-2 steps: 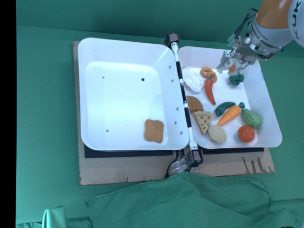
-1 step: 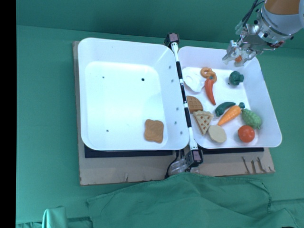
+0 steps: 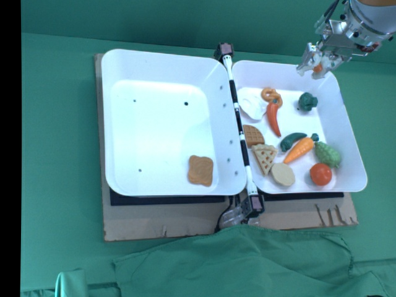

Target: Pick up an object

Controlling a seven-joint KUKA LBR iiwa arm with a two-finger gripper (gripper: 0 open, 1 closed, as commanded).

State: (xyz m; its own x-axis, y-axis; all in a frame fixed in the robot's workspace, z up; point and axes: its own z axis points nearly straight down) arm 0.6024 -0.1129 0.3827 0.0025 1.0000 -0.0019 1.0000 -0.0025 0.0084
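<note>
Overhead, the gripper [image 3: 317, 65] hung above the far rim of the right bin [image 3: 350, 142], its fingers pinched on a small orange object [image 3: 318, 69] lifted clear of the bin floor; what kind of object it was could not be made out. Taking the right bin as the landmark, a broccoli floret [image 3: 306, 101] lay near its far corner, with a pretzel [image 3: 270, 94] and a red chili pepper [image 3: 273, 118] toward its middle. Nearer the front of that bin sat a carrot [image 3: 299, 149], a pizza slice [image 3: 265, 158], a tomato [image 3: 321, 174] and a bumpy green fruit [image 3: 327, 154]. To the left of the right bin, the left bin [image 3: 124, 73] held a brown biscuit [image 3: 200, 169] near its front corner.
</note>
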